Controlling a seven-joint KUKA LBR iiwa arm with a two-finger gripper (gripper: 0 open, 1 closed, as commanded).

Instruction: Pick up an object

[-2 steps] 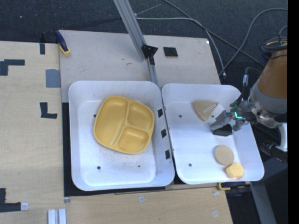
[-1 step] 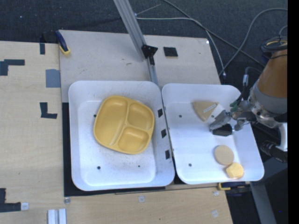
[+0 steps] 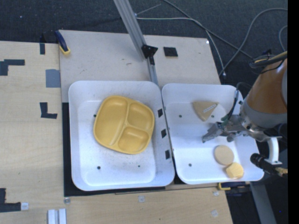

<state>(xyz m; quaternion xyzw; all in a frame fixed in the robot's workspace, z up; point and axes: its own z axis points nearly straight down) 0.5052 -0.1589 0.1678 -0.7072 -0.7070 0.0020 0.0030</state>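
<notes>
Two white bins sit side by side. The left bin [image 3: 79, 171] holds a yellow divided plate [image 3: 124, 124]. The right bin [image 3: 187, 169] holds three pieces — a tan wedge [image 3: 205, 109] toward twelve o'clock, a round tan disc [image 3: 224, 155] and a yellow chunk [image 3: 234, 170] toward five o'clock. The gripper [image 3: 212, 133] hangs low near the bin's centre, between wedge and disc, touching neither — nothing sits between its fingers, and whether they are spread or pressed together cannot be told.

Light plywood bench [image 3: 107, 59] with dark tape patches [image 3: 52, 77] stuck on it, over dark carpet floor [image 3: 196, 8]. Loose cables [image 3: 252, 27] trail along the bench's far right corner.
</notes>
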